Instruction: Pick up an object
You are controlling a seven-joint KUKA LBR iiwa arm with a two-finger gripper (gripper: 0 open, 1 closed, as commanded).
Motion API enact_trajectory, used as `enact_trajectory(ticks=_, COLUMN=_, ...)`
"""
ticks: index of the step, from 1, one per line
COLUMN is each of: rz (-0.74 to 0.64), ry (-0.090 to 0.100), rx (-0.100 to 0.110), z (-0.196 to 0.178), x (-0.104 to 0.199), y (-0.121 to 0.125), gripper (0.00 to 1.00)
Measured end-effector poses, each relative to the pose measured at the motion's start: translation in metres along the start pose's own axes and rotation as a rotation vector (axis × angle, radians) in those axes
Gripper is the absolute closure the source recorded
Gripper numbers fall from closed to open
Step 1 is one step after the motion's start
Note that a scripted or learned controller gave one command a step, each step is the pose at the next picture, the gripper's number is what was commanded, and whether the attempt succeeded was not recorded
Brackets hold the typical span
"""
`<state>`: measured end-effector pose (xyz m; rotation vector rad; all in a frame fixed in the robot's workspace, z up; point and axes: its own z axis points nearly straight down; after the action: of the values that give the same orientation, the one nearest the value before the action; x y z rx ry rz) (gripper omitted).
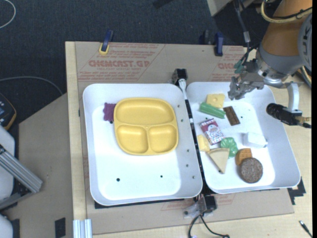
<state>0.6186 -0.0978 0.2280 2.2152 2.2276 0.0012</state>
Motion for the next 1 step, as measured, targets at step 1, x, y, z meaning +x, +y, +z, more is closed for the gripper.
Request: enact_trajectory(ticks=1, rz=0.001, ry=-0.001, rx=-0.004, z=0.0108, x=0.0411, y=0.0278, gripper=1.00)
